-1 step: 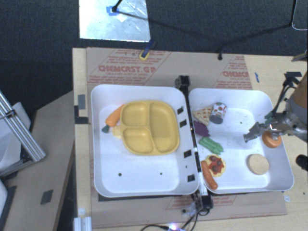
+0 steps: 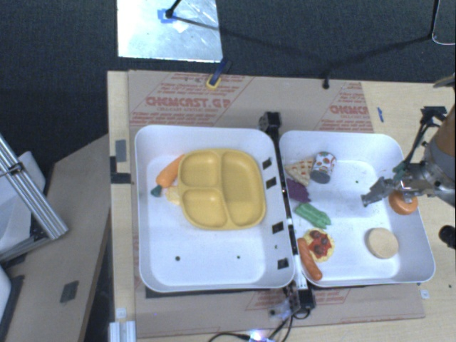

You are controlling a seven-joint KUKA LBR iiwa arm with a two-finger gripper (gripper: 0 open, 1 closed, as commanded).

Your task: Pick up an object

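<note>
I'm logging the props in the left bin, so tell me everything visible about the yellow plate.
The plate is a pale yellow, rounded-square dish, plastic by its look, divided by raised ridges into three compartments: two across the top and one along the bottom. All three look bare. It lies flat, slightly rotated, in the upper middle of the left bin. A toy carrot lies against its left rim, and a small yellowish piece shows just under that rim below the carrot.
</note>
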